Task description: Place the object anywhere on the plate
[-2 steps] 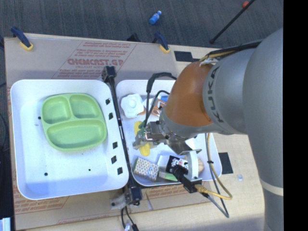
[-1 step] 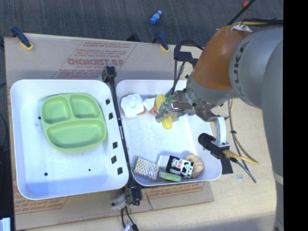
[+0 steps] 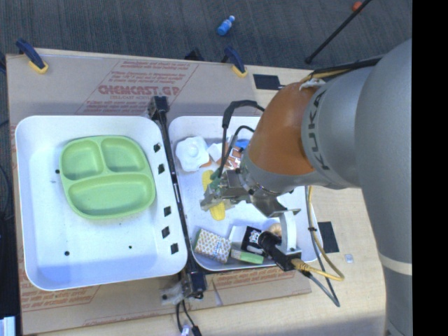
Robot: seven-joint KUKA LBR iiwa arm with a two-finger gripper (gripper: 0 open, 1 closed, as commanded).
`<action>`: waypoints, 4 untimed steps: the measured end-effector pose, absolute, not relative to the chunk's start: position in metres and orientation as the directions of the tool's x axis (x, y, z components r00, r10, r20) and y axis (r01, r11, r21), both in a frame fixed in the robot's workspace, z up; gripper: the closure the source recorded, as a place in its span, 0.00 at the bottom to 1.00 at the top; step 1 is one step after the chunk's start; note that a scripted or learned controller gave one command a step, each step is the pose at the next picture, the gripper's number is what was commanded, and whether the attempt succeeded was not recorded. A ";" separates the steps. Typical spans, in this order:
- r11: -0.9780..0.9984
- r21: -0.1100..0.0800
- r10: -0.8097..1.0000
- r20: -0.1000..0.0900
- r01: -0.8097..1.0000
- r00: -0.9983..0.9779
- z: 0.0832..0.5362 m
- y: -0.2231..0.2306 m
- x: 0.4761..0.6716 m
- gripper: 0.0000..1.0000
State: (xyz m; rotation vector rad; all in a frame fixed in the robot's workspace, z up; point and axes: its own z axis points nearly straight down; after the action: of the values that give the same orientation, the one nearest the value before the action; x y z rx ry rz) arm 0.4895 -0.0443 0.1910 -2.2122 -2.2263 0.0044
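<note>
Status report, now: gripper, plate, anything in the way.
Gripper low in the right bin, over a yellow object; grasp unconfirmed. Green plate in the left bin, nothing on it. Black divider clips between the bins.

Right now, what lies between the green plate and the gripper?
In the camera view: bare floor of the left bin, then the two bins' rims with black clips between plate and gripper.
</note>
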 end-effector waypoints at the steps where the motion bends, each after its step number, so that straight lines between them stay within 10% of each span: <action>1: 0.005 0.002 1.000 -0.001 1.000 -0.005 0.290 -0.095 0.511 1.00; 2: 0.005 -0.004 1.000 0.001 1.000 -0.005 0.191 -0.051 0.476 1.00; 3: 0.005 0.002 1.000 -0.002 1.000 -0.005 0.293 -0.123 0.517 1.00; 4: 0.007 -0.007 1.000 0.002 1.000 -0.007 0.118 -0.094 0.475 1.00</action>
State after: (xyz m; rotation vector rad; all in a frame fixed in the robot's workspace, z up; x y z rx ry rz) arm 0.4751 -0.0936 0.1179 -2.2096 -2.2249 0.0054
